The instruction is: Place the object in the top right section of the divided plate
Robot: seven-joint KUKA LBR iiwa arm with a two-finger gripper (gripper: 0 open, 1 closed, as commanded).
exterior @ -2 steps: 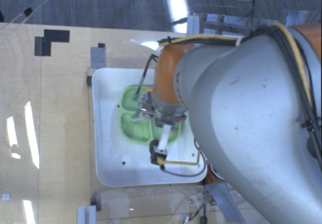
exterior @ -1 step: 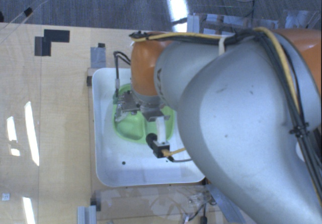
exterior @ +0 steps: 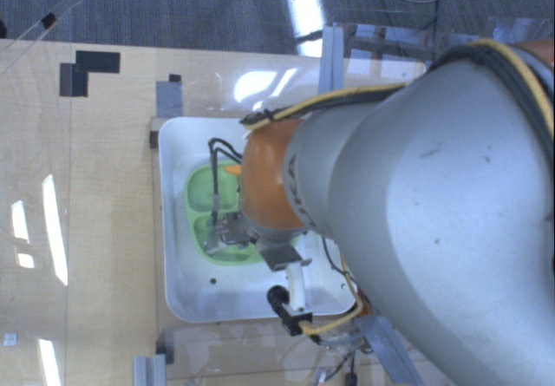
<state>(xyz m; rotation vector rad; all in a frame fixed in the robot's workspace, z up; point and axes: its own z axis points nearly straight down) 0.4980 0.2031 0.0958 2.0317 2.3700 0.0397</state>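
Arm [exterior: 416,202] covers most of the white bin [exterior: 178,228] — its hand [exterior: 227,232] sits over the green divided plate [exterior: 201,193]; grip state unclear. Small orange object [exterior: 231,171] lies at the plate's upper edge.

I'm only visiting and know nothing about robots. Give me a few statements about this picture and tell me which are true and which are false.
1. The divided plate is green. True.
2. The plate lies on the bare wooden bench. False: it lies inside a white bin.
3. The arm is red all over. False: it is grey, with an orange band above the wrist.
4. The arm hangs over the plate and hides part of it. True.
5. A small orange thing shows at the plate's upper edge, beside the orange band. True.
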